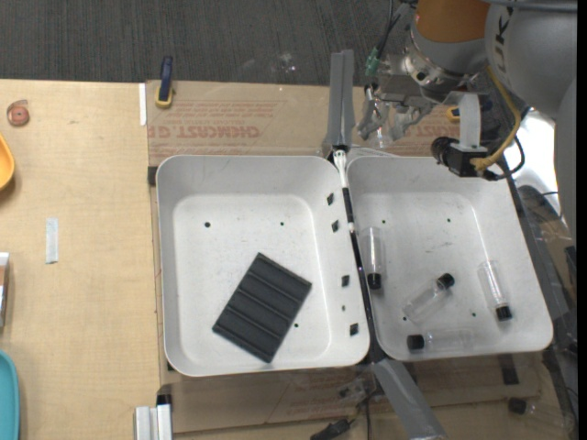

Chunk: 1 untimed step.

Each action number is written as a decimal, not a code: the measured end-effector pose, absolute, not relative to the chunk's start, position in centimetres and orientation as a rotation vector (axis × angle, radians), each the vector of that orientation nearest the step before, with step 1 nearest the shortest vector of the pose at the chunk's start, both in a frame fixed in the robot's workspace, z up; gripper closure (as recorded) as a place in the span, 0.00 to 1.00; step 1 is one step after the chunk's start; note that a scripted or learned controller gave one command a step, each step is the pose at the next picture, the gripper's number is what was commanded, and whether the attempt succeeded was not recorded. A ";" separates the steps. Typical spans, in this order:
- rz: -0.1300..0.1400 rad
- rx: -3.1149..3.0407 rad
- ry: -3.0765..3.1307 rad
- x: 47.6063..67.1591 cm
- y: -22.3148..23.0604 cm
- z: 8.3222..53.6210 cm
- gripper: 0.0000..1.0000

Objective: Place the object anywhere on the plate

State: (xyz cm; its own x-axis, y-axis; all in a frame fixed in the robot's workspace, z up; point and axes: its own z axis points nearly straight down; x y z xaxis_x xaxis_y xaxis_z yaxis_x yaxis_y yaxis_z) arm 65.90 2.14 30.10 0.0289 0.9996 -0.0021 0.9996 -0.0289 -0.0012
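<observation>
A black ribbed plate (pixel 263 307) lies flat and askew in the left bin (pixel 183 246), toward its near side. Several clear vials with black caps lie in the right bin (pixel 514 246): one (pixel 373 257) along the left wall, one (pixel 425 301) in the middle, one (pixel 492 287) at the right, and one (pixel 440 340) by the near wall. My gripper (pixel 384 126) hangs above the far rim of the right bin, close to the divider. It is open, with nothing between its fingers (pixel 370 125).
The bins sit on brown cardboard (pixel 238 126) with a blue clamp (pixel 165 79) at its far left corner. The wooden bench (pixel 73 246) extends left, with small items along its left edge. A black cable (pixel 468 159) hangs off the arm over the right bin's far rim.
</observation>
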 end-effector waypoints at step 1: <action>-0.009 2.706 1.596 62.7 14.1 30.9 1.00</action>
State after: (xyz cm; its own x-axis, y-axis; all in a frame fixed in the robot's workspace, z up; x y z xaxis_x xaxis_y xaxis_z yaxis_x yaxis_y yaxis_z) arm 62.74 14.13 30.90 0.4839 0.8751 -0.0052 0.8751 -0.4839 -0.0029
